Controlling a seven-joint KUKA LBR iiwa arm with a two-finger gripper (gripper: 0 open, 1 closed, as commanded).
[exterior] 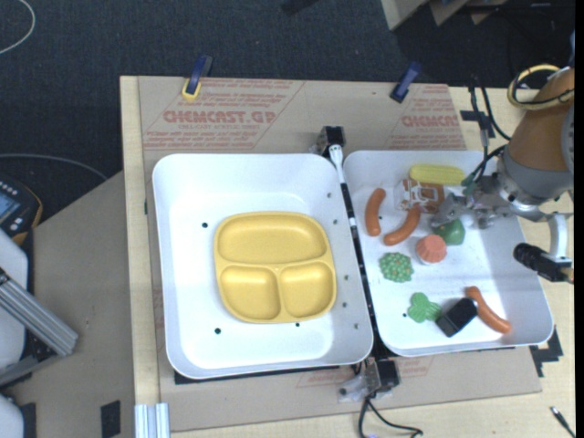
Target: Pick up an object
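The right bin [520, 272] holds several toy foods. A yellow corn cob [436, 173] lies at its far side, with a small brown and white box [420, 192] just below it. Two orange sausages [374, 211] [402, 227] lie towards the bin's left. A red-orange ball [432, 249], a green piece [453, 233] and a green bumpy ball [395, 266] sit in the middle. My gripper [453, 211] reaches in from the right, low over the green piece and beside the box.
A green broccoli piece [421, 307], a black block [456, 317] and a third orange sausage [489, 309] lie at the right bin's near side. The left bin [182, 235] holds a yellow divided plate [274, 265]. A black cable loops at the arm's right.
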